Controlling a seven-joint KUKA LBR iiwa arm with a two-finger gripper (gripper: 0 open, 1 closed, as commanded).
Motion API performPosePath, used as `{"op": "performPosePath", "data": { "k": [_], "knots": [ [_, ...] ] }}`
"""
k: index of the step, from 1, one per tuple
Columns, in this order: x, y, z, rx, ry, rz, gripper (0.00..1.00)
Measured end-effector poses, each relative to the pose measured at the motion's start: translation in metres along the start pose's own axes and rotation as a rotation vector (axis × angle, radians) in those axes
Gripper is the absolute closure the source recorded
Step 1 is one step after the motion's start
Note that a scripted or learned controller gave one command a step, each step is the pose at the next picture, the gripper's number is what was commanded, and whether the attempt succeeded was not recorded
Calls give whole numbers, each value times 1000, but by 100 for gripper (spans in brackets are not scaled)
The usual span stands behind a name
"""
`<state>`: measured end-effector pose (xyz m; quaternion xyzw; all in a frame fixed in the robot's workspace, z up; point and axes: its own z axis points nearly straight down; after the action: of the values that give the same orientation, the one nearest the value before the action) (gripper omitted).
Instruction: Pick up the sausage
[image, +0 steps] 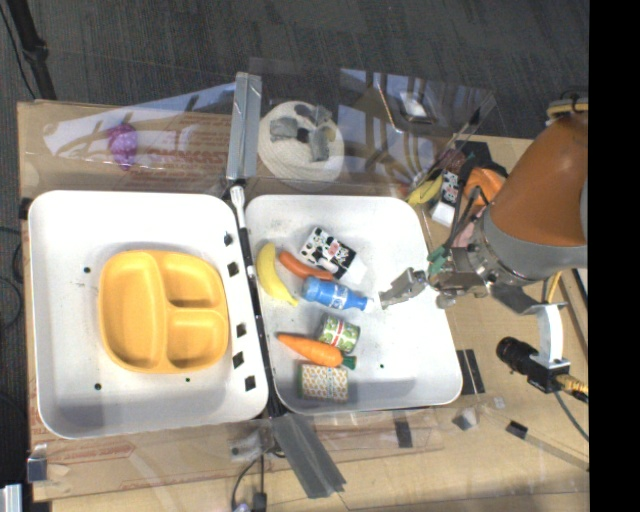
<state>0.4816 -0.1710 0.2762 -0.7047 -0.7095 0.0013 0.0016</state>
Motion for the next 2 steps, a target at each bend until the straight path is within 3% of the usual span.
{"op": "performPosePath", "data": {
  "k": [1, 2],
  "knots": [
    [52, 70, 138, 3, 0, 51, 0],
    [42, 114, 183, -2, -1, -143, 0]
  ]
}}
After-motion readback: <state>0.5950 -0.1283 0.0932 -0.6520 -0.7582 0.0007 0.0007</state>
